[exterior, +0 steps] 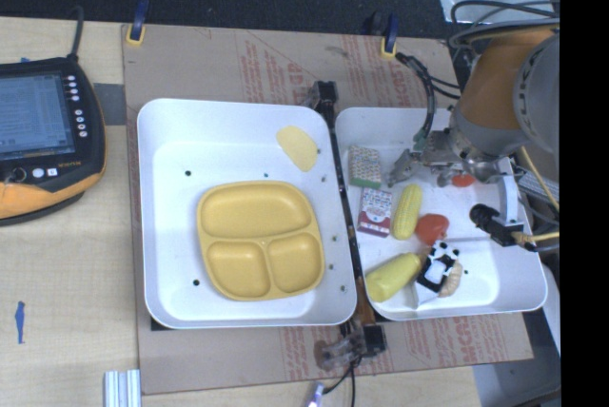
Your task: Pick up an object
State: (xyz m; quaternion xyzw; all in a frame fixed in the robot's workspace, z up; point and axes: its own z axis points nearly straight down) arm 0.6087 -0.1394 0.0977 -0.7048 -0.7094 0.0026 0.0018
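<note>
**Arm over right bin, nothing seen in its grip**

You've got a light wood bench w/ a brown cardboard sheet (228, 63) laid on it, held by blue clamps (137, 21) at the far edge. Dark carpet beyond. At the bench's left sits the teach pendant (43, 134), screen lit, orange-and-black case. Two white bins sit side by side on the cardboard.

Left bin (166, 205): a yellow divided tray (259, 238) w/ three compartments lies near its middle, and a pale yellow flat piece (298, 146) rests up by the far right corner.

Arm (509, 87) comes in from the right, orange band visible, wrist hanging over the far part of the right bin (519, 286). Gripper (433, 163) is just above the bin floor near the far side; you can't tell from here if the fingers are spread or closed, and no item shows between them.

Objs in the right bin, all lying loose: a green-white packet (364, 165), a red-white carton (376, 211) just beside a yellow corn cob (408, 210), a red tomato-like piece (432, 227), a yellow lemon-shaped piece (392, 276) at the near side, and a black-and-white toy (440, 268) touching a tan piece. A small red item sits near the gripper, partly hidden.
</note>
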